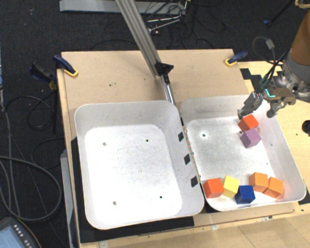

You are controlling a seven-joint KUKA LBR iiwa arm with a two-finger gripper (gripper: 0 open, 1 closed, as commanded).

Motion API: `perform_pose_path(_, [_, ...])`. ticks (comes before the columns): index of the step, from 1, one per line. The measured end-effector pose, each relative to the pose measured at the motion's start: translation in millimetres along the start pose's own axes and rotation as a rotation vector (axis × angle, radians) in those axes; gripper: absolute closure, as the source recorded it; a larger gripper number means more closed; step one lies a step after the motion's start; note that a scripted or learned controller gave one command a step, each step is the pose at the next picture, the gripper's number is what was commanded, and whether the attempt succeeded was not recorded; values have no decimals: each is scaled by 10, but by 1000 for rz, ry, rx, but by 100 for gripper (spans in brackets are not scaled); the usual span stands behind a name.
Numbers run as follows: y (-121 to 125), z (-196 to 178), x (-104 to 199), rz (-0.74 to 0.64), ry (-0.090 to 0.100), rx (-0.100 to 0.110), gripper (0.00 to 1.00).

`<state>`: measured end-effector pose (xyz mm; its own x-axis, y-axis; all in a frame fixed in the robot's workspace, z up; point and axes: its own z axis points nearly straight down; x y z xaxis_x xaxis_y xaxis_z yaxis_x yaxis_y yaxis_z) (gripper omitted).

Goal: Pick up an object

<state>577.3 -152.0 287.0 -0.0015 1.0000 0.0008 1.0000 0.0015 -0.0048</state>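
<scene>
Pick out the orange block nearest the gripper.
The orange block just below the gripper, touching the purple block. The other three orange ones sit along the right bin's near edge.

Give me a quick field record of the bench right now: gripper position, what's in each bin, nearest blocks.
gripper: over the right bin's far right part, fingers apart, nothing between them
right bin: seven blocks
nearest blocks: orange block just below the gripper, purple block touching it
near edge row: orange cube, yellow cube, blue cube, two orange cubes
left bin: white floor, no blocks seen
</scene>
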Motion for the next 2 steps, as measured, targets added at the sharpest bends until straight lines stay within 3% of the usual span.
perform_pose_path(1, [6, -27, -1, 0, -1, -5, 0])
perform_pose_path(2, [46, 420, -34, 2, -1, 0, 0])
